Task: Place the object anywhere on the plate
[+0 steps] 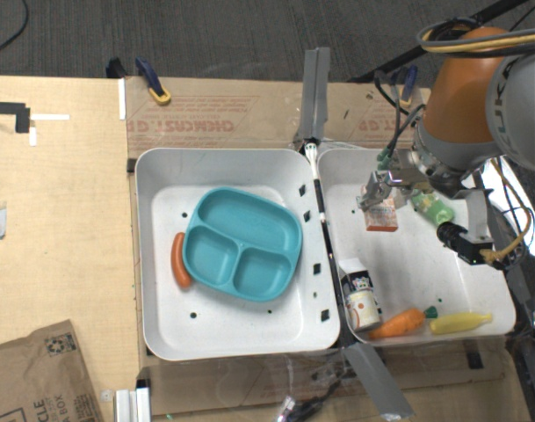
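My arm (478, 86) comes in from the right side of the scene, its grey body ending in the broad orange band above the wrist, which sits toward the far right. From there the wrist bends down and to the left, with black and coloured cables looping around it. My gripper (379, 199) hangs low at the end, pointing down and slightly leftward. Its metal fingers (372, 192) are drawn together around a small orange-and-white packet.
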{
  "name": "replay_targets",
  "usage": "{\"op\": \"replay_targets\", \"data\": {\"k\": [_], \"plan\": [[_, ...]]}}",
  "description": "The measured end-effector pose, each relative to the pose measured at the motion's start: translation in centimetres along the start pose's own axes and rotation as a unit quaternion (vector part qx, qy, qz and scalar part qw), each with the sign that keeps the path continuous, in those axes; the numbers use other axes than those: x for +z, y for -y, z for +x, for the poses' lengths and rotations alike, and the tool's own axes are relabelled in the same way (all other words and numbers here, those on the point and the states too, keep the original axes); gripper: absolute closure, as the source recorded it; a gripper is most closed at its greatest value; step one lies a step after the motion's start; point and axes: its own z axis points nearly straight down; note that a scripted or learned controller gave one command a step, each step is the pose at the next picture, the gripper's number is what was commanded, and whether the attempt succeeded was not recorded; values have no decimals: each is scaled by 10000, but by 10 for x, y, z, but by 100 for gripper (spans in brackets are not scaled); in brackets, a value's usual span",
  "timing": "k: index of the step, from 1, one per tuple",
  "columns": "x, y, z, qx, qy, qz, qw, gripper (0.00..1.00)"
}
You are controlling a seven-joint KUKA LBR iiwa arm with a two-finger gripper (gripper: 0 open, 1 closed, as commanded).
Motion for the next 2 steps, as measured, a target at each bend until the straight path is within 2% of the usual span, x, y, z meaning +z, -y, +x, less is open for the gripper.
{"op": "replay_targets", "data": {"k": [1, 2], "plan": [[16, 27, 86, 823, -4, 14, 9966, 100], [6, 4, 167, -105, 0, 2, 9999, 100]]}}
